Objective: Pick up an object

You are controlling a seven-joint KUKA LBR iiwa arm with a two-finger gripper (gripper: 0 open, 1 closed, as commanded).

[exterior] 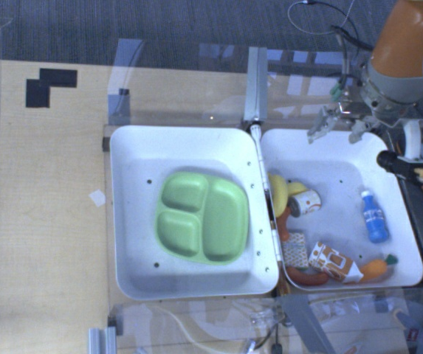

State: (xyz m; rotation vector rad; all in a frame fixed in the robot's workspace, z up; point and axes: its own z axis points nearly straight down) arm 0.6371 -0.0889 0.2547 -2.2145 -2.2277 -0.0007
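Observation:
My gripper (339, 126) hangs over the far rim of the right bin (344, 164), open, with nothing between its fingers. Below it in that bin lie a blue bottle (374, 217) at the right, a yellow banana (280, 192) by the left wall, and a small can (307, 201) beside the banana. Along the near wall lie a printed carton (332, 262), an orange carrot (376, 268), a red-brown sausage (307, 276) and a checkered packet (294, 253).
The left bin (133, 168) holds a green divided plate (202, 217). A metal divider (254, 87) runs back from between the two bins. Cables (329, 17) loop behind the arm at the top right.

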